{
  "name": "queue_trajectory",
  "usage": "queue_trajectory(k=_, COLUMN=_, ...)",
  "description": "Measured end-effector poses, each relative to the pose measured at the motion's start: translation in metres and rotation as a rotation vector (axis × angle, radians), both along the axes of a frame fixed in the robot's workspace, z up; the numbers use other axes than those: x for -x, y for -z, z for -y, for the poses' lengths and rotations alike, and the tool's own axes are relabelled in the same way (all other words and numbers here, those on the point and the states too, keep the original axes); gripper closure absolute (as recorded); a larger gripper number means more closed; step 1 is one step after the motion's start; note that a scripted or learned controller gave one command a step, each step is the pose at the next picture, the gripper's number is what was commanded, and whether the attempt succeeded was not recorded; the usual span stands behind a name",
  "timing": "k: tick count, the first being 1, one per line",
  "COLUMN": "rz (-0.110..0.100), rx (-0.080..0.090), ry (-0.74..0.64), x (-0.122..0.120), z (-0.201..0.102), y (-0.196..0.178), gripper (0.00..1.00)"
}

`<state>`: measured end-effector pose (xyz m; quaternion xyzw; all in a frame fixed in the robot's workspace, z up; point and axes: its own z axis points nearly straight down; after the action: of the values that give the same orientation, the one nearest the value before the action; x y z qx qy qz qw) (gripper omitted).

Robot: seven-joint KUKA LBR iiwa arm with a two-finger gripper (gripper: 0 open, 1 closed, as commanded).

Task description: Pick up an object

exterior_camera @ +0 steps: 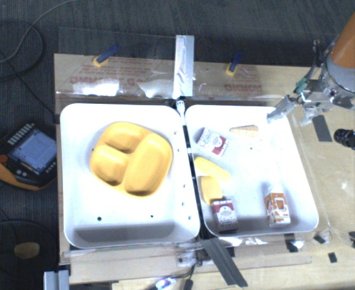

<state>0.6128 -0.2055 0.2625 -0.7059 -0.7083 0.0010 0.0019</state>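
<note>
The gripper [284, 109] hangs over the upper right rim of the right bin [304, 162]; whether its jaws are spread or pressed together I cannot tell. Inside that bin lie a small red-and-white box [211, 141] near the upper left, a yellow wedge [211, 169] below it, and an orange carton [277, 208] at the lower right. Left of this bin, the left bin [74, 222] holds a big yellow lump [130, 157]

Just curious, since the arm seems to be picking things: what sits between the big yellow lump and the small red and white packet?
In the camera view, the yellow lump and the packet are parted by the two bins' meeting rims.
</note>
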Motion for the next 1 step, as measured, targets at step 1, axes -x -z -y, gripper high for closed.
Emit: queue_trajectory(k=1, rz=0.001, rx=0.000, ry=0.034, x=-0.0077, z=-0.0234, y=-0.0167, gripper=0.00)
